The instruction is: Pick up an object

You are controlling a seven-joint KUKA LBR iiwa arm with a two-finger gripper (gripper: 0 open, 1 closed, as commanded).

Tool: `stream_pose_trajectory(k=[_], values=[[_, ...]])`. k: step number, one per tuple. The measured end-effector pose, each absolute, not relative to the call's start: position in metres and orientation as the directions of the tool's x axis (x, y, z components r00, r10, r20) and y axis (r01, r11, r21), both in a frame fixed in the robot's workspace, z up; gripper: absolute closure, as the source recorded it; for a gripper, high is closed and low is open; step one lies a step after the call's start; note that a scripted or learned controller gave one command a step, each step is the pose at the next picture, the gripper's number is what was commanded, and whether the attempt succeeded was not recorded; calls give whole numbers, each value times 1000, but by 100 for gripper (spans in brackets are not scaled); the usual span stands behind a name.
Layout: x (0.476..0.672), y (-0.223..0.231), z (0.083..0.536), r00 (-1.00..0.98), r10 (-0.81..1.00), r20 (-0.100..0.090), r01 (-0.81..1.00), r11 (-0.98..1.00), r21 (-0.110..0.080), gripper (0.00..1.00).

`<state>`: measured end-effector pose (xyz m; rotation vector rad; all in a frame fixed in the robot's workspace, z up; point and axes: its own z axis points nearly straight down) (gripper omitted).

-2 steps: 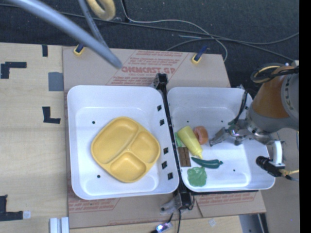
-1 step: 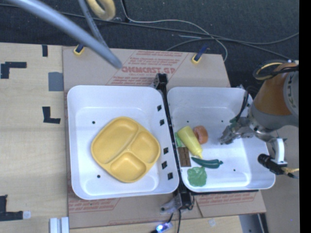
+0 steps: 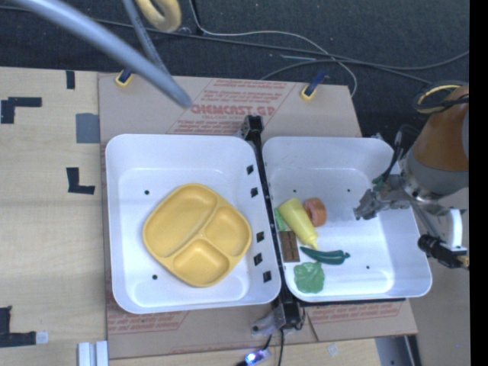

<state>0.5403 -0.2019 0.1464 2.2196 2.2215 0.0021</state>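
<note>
A pale wooden desk point(image 3: 46, 227) is covered by a cardboard sheet point(image 3: 229, 101), on which two white bins point(image 3: 126, 155) point(image 3: 343, 147) are set side by side, seemingly touching.

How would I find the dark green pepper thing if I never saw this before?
Look at the right white bin, the one without the yellow plate. A small bunch of toy foods sits along its left side, near the divider. The dark green pepper is the thin, curved one lying flat, just below the yellow bottle and above the pale green leafy piece.

The arm point(image 3: 442, 147) is cut off at the right edge, its fingers point(image 3: 367, 207) too blurred to read.
</note>
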Motion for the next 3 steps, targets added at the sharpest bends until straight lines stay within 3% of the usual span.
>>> stream_pose_trajectory(k=[3], values=[[545, -194, 287, -2, 1000, -1, 1000, 2, 3, 100]])
